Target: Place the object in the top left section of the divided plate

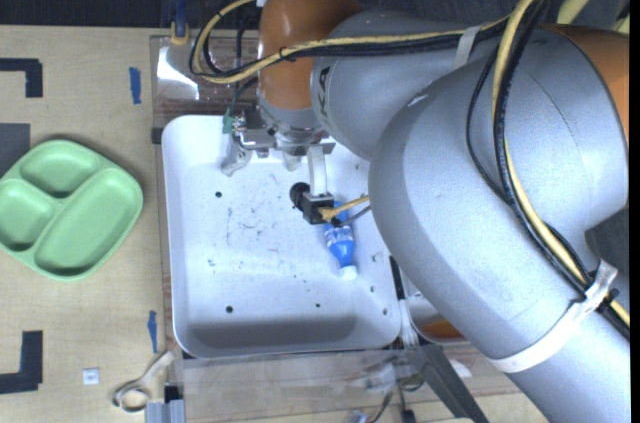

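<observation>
The blue tube [341, 249] lies in the white bin [250, 306], toward its right side. The claw [250, 151] hangs over the bin's far end; released or clenched, I cannot tell. It should centre squarely over the tube before closing, since the green plate [70, 208] waits left of the bin.

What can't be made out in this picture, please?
Camera view:
- Whatever lies right of the white bin: hidden under the arm.
- Blue-and-white object: too small to identify.
- Green divided plate: left rim cut off by the frame edge.
</observation>
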You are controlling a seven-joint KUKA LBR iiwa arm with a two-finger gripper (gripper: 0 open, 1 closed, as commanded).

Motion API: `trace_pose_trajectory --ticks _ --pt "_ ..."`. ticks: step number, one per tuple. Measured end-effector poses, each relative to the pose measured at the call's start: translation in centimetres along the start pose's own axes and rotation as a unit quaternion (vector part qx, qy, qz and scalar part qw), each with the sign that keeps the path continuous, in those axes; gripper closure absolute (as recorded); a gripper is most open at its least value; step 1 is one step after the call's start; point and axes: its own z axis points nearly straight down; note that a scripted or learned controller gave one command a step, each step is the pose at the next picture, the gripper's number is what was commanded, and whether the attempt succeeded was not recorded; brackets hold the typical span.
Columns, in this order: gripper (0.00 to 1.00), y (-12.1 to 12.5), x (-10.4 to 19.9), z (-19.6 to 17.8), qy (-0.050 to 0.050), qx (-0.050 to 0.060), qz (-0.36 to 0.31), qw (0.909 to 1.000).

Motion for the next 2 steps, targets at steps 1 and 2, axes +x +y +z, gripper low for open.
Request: trace_pose_trajectory --ticks 1,2 --pt "0.0 -4.3 1.2 -0.6 -0.001 0.004 0.209 0.978" --pt "0.0 -1.9 -5.5 -16.2 -0.001 0.003 0.239 0.971"
